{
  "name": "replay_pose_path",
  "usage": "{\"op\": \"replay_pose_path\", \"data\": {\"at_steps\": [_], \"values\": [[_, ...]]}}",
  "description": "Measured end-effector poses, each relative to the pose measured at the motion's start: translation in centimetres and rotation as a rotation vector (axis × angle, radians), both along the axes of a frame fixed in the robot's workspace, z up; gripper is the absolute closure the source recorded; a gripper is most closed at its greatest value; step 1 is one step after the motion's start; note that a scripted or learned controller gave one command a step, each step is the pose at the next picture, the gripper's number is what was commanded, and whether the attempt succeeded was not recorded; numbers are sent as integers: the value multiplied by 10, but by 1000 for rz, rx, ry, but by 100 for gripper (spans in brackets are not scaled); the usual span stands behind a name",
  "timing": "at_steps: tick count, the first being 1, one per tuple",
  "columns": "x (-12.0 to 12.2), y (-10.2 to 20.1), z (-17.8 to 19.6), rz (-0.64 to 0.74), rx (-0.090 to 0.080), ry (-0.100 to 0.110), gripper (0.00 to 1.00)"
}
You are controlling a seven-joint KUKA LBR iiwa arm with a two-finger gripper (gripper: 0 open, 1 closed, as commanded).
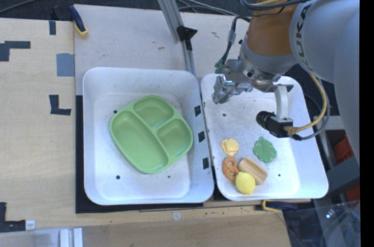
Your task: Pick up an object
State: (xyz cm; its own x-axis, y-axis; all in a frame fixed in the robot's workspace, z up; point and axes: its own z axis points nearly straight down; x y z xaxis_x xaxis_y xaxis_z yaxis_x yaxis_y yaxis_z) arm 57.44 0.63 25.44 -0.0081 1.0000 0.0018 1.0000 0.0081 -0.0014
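The gripper (222, 91) hangs over the right bin's (304, 181) far left corner, fingers seemingly slightly parted, holding nothing. 5 toy foods (245, 165) cluster at that bin's near side; a green tray (151, 133) fills the left bin (93, 123).

Arm (304, 24) low; wrist down
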Motion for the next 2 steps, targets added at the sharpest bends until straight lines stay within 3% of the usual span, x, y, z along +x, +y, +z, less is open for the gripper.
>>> {"op": "replay_pose_path", "data": {"at_steps": [2], "values": [[7, 94, -25, -2, -2, 2, 100]]}}
